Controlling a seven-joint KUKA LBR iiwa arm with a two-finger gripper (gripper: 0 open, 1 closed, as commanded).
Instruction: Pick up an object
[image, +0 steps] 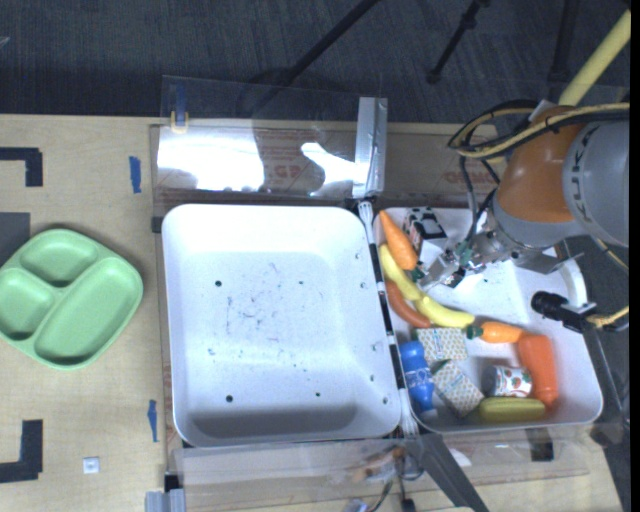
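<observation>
The right bin holds several toy foods. A yellow banana curves along its left side beside an orange carrot and another orange piece. A small carrot, an orange-red pepper, a red-labelled can, a green pickle, a blue bottle and patterned packets lie toward the front. My gripper hangs low in the bin's back part, just right of the banana and carrot. Nothing shows between its fingers.
The left bin lies next to the right one. A green divided plate sits on the bench at far left. A clear plastic panel stands behind the left bin. Cables loop above the orange wrist band.
</observation>
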